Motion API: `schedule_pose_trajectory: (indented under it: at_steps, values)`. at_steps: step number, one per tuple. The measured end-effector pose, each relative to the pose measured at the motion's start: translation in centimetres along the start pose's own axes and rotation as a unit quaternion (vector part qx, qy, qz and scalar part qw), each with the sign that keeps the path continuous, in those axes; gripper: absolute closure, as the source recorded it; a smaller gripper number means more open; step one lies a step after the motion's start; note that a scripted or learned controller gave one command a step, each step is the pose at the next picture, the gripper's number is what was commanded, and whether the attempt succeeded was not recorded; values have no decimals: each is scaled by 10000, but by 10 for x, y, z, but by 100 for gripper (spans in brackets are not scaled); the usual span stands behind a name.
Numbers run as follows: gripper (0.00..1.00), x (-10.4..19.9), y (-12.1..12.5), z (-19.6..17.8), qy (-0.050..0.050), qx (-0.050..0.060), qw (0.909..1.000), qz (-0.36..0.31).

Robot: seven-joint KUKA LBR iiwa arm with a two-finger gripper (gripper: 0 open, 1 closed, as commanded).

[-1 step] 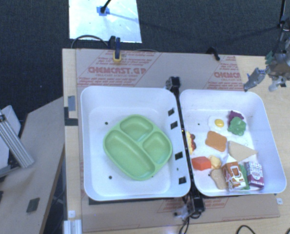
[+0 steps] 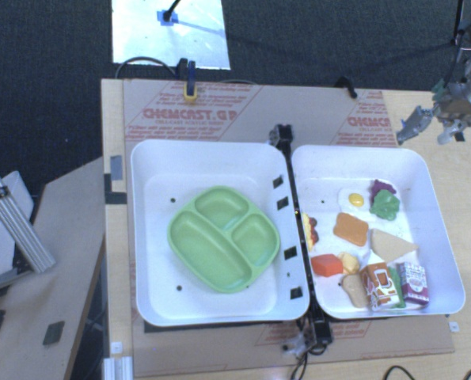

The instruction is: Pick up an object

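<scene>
The right bin (image 2: 437,204) holds several toy foods: a fried egg (image 2: 354,200), purple grapes (image 2: 382,188), a green broccoli piece (image 2: 386,206), an orange square (image 2: 351,229), a pale cheese wedge (image 2: 392,245), a red piece (image 2: 327,265) and two small packets (image 2: 381,285). My gripper (image 2: 427,131) hangs at the far right, beyond the right bin's back corner and over the bench board. Its fingers are spread open with nothing between them.
The left bin (image 2: 152,180) holds a green divided plate (image 2: 223,238). A black hinge strip (image 2: 292,220) runs between the two bins. A shiny metal sheet (image 2: 170,22) lies on the dark floor behind the bench. A cable crosses the floor at the top right.
</scene>
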State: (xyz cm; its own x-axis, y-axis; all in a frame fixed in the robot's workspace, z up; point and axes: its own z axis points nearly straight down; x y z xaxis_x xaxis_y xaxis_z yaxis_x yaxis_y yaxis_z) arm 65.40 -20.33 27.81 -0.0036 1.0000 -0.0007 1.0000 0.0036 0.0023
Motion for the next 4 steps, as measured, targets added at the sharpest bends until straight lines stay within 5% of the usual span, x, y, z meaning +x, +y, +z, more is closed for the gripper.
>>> schedule_pose_trajectory:
  at_steps: [4]
  values:
    - [0, 0, -1, 195, 1, 10, 10000, -6]
